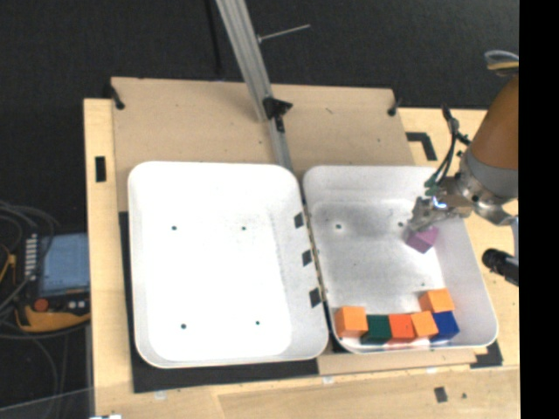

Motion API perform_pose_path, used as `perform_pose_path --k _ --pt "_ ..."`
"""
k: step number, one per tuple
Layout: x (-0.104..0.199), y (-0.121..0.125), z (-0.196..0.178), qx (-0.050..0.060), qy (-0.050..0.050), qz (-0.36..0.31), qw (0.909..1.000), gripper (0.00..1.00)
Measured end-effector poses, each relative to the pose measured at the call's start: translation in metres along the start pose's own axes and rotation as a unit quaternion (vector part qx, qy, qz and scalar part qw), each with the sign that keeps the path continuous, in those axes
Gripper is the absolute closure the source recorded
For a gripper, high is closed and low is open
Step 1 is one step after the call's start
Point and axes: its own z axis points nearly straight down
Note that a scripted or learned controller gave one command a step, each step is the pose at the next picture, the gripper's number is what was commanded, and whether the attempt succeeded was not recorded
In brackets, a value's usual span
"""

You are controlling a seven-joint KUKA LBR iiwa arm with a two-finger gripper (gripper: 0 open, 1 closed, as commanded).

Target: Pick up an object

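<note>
A small purple block (423,237) hangs just under my gripper (425,221), above the right side of the right bin (376,208); the fingers are closed on its top. Along that bin's near edge lies a row of blocks: an orange one (352,319), a dark green one (377,327), a red-orange one (401,326), an orange one (424,323), a blue one (445,324) and another orange one (437,301). The arm comes in from the right, its orange band (500,133) above the wrist.
The left bin (218,260) lies beside the right one, split from it by a thin divider. A metal rail (249,51) slants up from between the bins toward the top. A blue device and cables (52,273) sit off the bench at the left.
</note>
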Motion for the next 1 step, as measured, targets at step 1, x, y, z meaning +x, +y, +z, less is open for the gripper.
perform_pose_path --k 1 --pt "-0.0063 0.0069 -0.0465 0.0 0.0 0.0 1.0 1.0"
